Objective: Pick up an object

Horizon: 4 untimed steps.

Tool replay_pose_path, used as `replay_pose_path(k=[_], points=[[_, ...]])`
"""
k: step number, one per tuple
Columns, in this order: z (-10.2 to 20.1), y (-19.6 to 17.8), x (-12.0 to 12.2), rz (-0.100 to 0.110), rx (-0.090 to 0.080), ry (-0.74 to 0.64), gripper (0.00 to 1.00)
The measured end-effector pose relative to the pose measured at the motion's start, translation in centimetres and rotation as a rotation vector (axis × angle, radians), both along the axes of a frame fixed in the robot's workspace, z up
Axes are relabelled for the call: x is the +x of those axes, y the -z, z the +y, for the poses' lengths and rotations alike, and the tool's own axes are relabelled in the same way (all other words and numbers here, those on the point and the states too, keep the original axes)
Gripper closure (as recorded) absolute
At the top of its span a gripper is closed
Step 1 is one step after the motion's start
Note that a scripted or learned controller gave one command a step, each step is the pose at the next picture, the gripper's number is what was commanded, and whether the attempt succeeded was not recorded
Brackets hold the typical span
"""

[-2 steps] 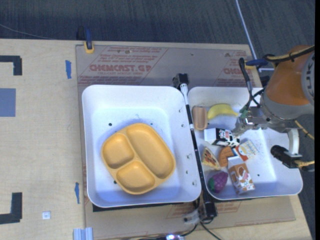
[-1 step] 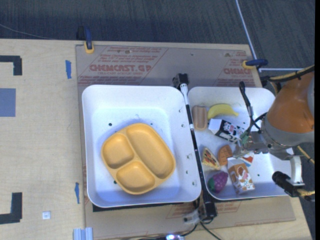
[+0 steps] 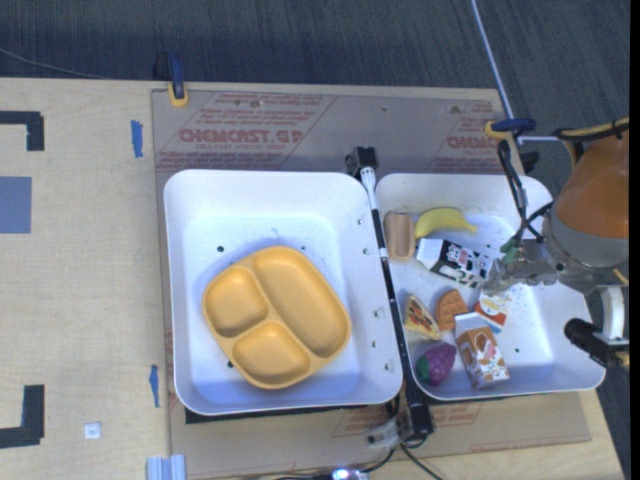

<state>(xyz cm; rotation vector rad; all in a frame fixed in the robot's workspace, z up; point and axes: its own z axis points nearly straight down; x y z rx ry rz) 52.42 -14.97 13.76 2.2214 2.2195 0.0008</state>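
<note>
White bins: two, side by side on bench, touching along a centre seam w/ black clips.
Left bin: holds one yellow tray, 3 compartments, lying at a slant, toward near-left of bin floor. Tray compartments bare.
Right bin: holds the small items, all clustered in left half + centre.
Cylinder: tan, upright-ish, far-left corner of right bin, just beside the seam.
Banana: yellow, far side, just right of cylinder.
B/w carton: black-and-white print, lying flat below banana.
Orange lump: round, brown-orange, mid bin.
Pizza slice: toy wedge, left of orange lump, near seam.
Purple item: purple w/ green bit, near-left of right bin.
Red box: red/white carton, tilted, just right of purple item.
Small carton: white/orange, above red box, touching or nearly so.
Arm: enters from right, orange band over right bin's right rim.
Gripper: low over right bin centre, between b/w carton and small carton, tip just above small carton.
Jaws: can't tell open or closed; blurred, dark cables cross them. No item seen between fingers.
</note>
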Motion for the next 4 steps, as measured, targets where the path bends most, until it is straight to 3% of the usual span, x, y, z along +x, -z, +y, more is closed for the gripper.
replay_pose_path(k=[1,2,3,4], points=[[6.7,-4.7,1.3,-0.001,0.001,-0.003,1.0],[5.9,-4.7,5.1,-0.001,0.0,-0.002,1.0],[6.7,-4.7,4.1,0.003,0.002,-0.002,1.0],[6.1,-4.7,9.5,-0.001,0.0,-0.003,1.0]])
